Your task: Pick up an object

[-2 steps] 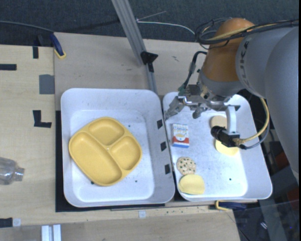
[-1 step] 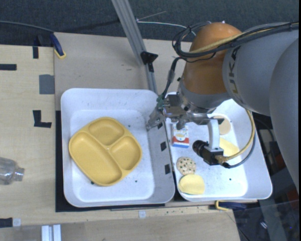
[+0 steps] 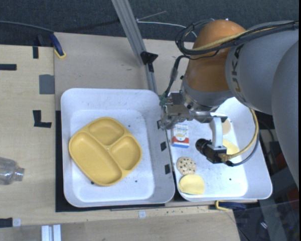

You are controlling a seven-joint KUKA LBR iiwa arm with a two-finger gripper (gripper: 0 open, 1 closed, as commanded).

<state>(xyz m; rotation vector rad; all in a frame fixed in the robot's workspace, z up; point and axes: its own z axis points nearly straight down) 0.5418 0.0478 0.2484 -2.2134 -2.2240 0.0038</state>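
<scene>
My gripper [image 3: 173, 115] hangs over the left edge of the right bin [image 3: 251, 185], under the grey wrist and orange band. Just below it in the view lies a small white carton [image 3: 180, 136] with red and blue print, close to the gripper; whether they touch I cannot tell. A round chocolate-chip cookie [image 3: 185, 164] and a pale yellow lemon-shaped piece [image 3: 191, 184] lie nearer the front of this bin. Another yellow piece [image 3: 230, 147] shows partly behind a black part [image 3: 210, 150] on the arm.
The left bin [image 3: 80, 97] holds a yellow divided plate [image 3: 105, 150]. A metal pole [image 3: 133, 31] slants down to the gap between the bins. A clear plastic bottle [image 3: 4, 169] lies on the bench at the far left.
</scene>
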